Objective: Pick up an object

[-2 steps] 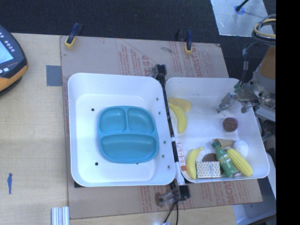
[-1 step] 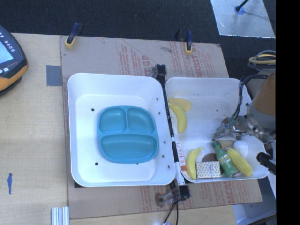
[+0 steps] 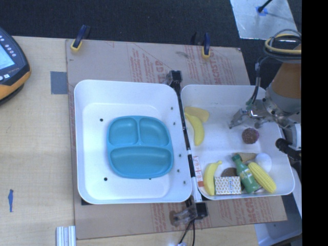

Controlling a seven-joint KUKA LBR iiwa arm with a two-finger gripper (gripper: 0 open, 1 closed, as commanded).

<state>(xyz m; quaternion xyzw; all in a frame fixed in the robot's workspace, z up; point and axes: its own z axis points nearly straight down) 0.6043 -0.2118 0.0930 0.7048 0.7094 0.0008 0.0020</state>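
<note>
1. Hanging over the right bin [image 3: 215, 94], the gripper [image 3: 250, 115] sits just above a small brown ball-like thing [image 3: 250, 135]. Metal fingers splay outward at its left, and from here I cannot tell whether they are spread or closed. Nothing is visibly between them.

2. The brown piece lies on bare bin floor, apart from its neighbours. I'd judge it light and firm, probably a toy, and round enough to roll or squirt out. A pinch straight across its middle looks the safest hold.

3. Further out, two yellow bananas [image 3: 195, 123] lie against the bin's left wall. They look like smooth plastic, light, and best taken across the narrow body.

4. Along the near edge is a crowded pile: another banana [image 3: 210, 176], a small speckled box [image 3: 227, 185], a green bottle [image 3: 246, 175], a corn cob [image 3: 262, 177] and a white egg-like object [image 3: 263, 160]. These touch or overlap, so fingers would struggle to get between them.

5. The left bin [image 3: 82, 137] holds a blue divided plate [image 3: 140, 147]. It is wide, flat and awkward for two fingers.

6. Hard to read: the arm's body covers the right bin's far right corner, the things under the bottle are half buried, and the brown piece is too small to identify.
</note>
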